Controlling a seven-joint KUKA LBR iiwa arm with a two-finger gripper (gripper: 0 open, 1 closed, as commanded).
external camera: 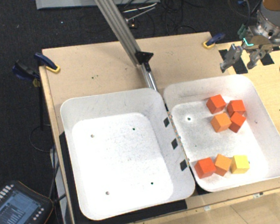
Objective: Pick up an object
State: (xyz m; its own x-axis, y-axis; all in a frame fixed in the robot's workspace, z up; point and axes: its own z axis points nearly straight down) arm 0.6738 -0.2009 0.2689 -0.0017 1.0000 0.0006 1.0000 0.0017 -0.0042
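Observation:
The right bin (267, 115) holds several small blocks. An orange block (215, 104), a red-orange one (235, 107), a lighter orange one (220, 122) and a red one (236, 122) cluster near its back. Along its front lie a red-orange block (205, 167), an orange block (222, 164) and a yellow block (240, 163). My gripper (245, 58) hangs above the bench just behind the right bin's far right corner, well clear of the blocks. Its fingers (230, 57) are spread apart with nothing between them.
The left bin (77, 113) lies beside the right one. A slanted metal pole (118, 25) ends at the bins' back junction. Blue and yellow clamps (42, 62) grip the board's back corners. A teach pendant (14, 216) rests at the lower left.

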